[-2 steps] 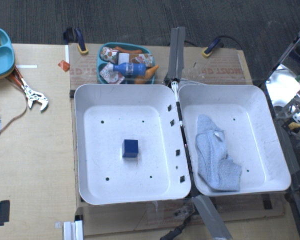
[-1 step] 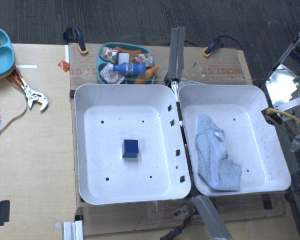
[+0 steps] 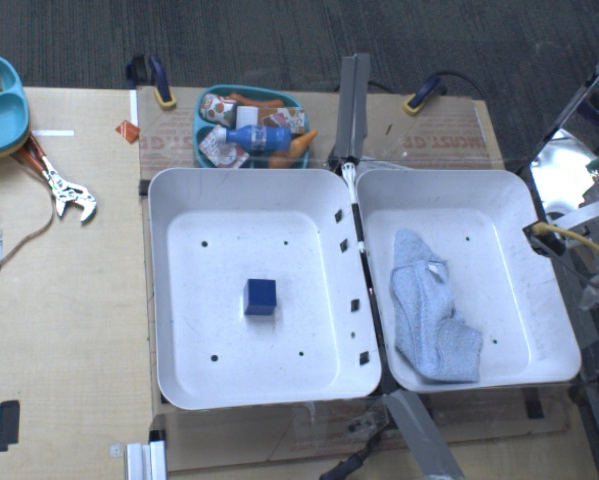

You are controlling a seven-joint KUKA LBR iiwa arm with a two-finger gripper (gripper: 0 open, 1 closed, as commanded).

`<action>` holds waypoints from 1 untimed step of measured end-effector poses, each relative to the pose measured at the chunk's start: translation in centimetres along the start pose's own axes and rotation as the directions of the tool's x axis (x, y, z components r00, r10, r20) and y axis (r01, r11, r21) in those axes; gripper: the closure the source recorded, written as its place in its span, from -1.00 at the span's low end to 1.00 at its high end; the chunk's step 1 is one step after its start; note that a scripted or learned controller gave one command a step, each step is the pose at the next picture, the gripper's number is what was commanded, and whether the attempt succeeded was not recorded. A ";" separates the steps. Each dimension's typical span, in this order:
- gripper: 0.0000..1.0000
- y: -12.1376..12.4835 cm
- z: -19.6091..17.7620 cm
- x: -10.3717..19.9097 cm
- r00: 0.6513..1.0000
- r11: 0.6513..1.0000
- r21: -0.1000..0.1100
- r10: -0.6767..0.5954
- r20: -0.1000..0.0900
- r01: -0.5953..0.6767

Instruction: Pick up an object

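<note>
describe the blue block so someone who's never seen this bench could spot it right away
Two shallow white bins sit side by side on the bench; look in the left bin. Near its middle sits the blue block, a small dark blue cube alone on the white floor. The right bin has just a crumpled pale grey cloth, soft and far bigger.

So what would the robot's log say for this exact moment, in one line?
phase: before pick | left bin: blue cube near centre | right bin: crumpled grey cloth | nothing lifted yet

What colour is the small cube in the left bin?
The cube is dark blue, seen best in the camera view against the white left bin.
</note>
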State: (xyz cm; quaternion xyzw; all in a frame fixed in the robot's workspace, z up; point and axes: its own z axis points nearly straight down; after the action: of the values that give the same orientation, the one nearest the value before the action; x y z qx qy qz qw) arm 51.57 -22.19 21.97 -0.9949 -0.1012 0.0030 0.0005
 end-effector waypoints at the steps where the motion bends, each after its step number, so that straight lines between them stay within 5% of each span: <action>1: -1.00 -0.3 0.8 -1.7 1.000 1.000 0.000 0.000 -0.001 0.000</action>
State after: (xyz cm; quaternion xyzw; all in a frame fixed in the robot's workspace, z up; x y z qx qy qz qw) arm 49.80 -22.22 21.18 -0.9948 -0.1014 0.0027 0.0008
